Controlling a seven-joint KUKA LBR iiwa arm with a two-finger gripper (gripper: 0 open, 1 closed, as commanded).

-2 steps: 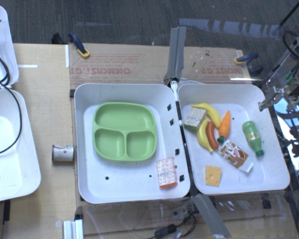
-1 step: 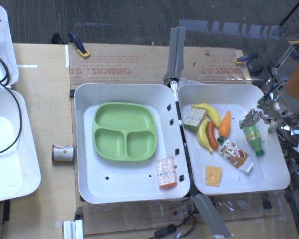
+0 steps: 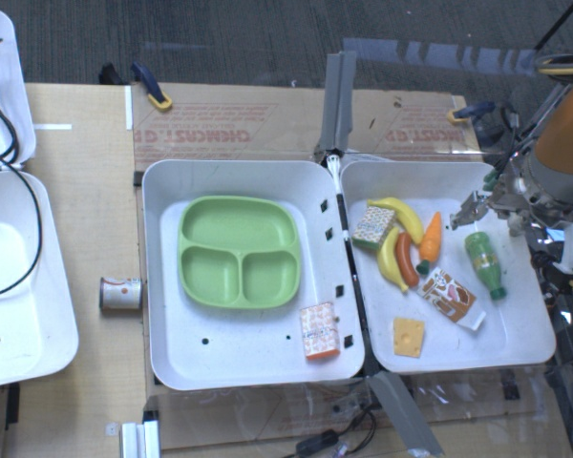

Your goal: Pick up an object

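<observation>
The arm comes in from the right, orange band at the frame's edge, and the gripper (image 3: 484, 205) hangs over the far right part of the right bin (image 3: 516, 351); I cannot tell how it is set. Just near of it lies the green bottle (image 3: 484, 265), apart from it, with bare white floor on its right. Left of the bottle the carrot (image 3: 431, 239), bananas (image 3: 398, 237) and juice carton (image 3: 450, 299) crowd the middle, and a cheese slice (image 3: 409, 337) sits by the near rim. In the left bin (image 3: 162, 256), a green divided plate (image 3: 239, 252) and a small box (image 3: 319, 331) near the dividing edge.
</observation>
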